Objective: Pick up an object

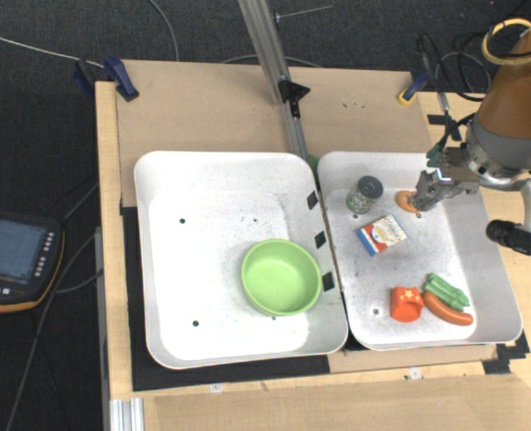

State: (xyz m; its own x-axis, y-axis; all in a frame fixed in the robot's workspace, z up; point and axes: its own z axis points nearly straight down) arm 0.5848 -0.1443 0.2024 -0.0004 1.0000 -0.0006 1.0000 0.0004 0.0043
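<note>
My gripper [424, 197] hangs low over the far side of the right bin [481, 268], its tips right at a small orange-brown object [407, 207] that is partly hidden under it. A dark round can [367, 193] lies to its left. A small red, white and blue carton [381, 234] lies nearer the bin's middle. At the near right sit a red-orange block [406, 303], an orange sausage-shaped toy [448, 310] and a green toy [446, 290].
The left bin [184, 241] holds a green bowl [281, 277] near its right wall. A metal pole [267, 43] runs from the top of the view down to the gap between the bins. Blue clamps [119, 79] grip the bench's far edge.
</note>
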